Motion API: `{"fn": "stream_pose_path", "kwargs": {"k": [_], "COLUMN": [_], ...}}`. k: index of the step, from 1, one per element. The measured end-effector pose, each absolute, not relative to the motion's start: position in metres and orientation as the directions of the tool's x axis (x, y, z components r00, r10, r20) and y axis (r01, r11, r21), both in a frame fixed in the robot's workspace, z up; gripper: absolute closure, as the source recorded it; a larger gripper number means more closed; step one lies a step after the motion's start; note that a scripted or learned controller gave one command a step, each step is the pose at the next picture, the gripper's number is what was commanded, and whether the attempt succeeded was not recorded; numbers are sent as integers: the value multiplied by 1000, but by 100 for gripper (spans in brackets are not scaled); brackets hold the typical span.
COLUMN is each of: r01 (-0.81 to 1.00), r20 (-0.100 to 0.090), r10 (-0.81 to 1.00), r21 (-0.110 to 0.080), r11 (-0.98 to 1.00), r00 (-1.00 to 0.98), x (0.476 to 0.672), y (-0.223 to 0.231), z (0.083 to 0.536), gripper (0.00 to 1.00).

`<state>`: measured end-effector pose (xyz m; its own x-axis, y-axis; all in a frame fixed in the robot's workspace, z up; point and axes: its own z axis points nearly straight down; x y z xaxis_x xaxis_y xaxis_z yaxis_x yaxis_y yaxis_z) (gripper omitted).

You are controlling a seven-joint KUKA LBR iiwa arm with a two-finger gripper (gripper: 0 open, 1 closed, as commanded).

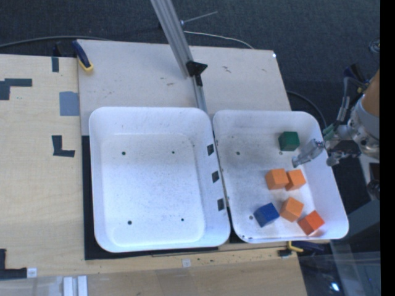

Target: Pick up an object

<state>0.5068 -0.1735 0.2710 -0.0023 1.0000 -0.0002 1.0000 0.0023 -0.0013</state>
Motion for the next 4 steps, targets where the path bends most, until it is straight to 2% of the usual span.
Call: {"fn": "stream_pose_path", "kwargs": {"k": [1, 2, 3, 4], "r01": [1000, 1000, 1000, 1000], "r20": [1, -1, 2, 2], "r10": [1000, 1000, 1000, 1000], "r21": [-7, 3, -3, 7], "r11": [3, 2, 3, 11], "r00": [-3, -2, -3, -11], "x": [564, 552, 550, 598], "y": [-184, -159, -157, -70], "z": [141, 110, 116, 196], "gripper": [0, 0, 100, 100]}}
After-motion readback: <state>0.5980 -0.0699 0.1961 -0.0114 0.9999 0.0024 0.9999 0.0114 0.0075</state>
